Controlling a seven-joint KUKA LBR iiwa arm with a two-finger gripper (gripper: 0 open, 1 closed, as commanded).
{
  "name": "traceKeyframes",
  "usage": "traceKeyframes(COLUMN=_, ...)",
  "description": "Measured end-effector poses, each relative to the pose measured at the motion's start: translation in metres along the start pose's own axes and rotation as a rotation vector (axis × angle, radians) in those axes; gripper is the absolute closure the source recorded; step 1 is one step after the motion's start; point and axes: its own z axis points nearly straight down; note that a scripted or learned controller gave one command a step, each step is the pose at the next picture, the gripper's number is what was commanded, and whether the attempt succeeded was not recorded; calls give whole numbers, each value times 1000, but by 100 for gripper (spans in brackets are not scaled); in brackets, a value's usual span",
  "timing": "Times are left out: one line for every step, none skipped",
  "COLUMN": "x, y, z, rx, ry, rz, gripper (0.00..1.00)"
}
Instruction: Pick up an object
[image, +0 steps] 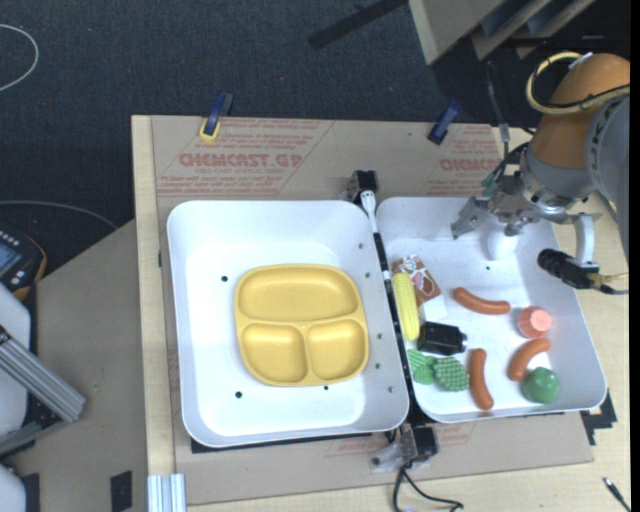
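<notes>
The arm comes in from the right, orange band high at the top corner, wrist bent down over the far end of the right bin (590, 385). The gripper (496, 232) hangs just above the white floor there, its two fingers spread apart with nothing between them.

Now the count. Left bin (190, 300): one yellow divided plate (300, 323), three compartments, sitting in the middle. Right bin is the busy one. Two sausages: one (481, 300) lying across the middle, one (480, 378) running lengthwise nearer the front. One corn cob (405, 305) tight along the left wall, with one small brown item (418, 279) just beyond it, too small to identify. One black block (441, 337) beside the corn. One green knobbly piece (442, 374), perhaps two green bits touching. One pink round slice (534, 321), one orange carrot-like piece (527, 357), and one green ball (541, 385) in the front right corner.

All of them lie well short of the gripper.
</notes>
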Motion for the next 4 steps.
traceKeyframes(x=0, y=-1, z=-7, rx=5, ry=0, rz=-1, gripper=100)
traceKeyframes(x=7, y=-6, z=-63, rx=13, ry=3, rz=2, gripper=100)
traceKeyframes(x=7, y=-3, z=-116, rx=11, ry=2, rz=2, gripper=100)
traceKeyframes(x=45, y=-36, z=-106, rx=23, ry=6, rz=1, gripper=100)
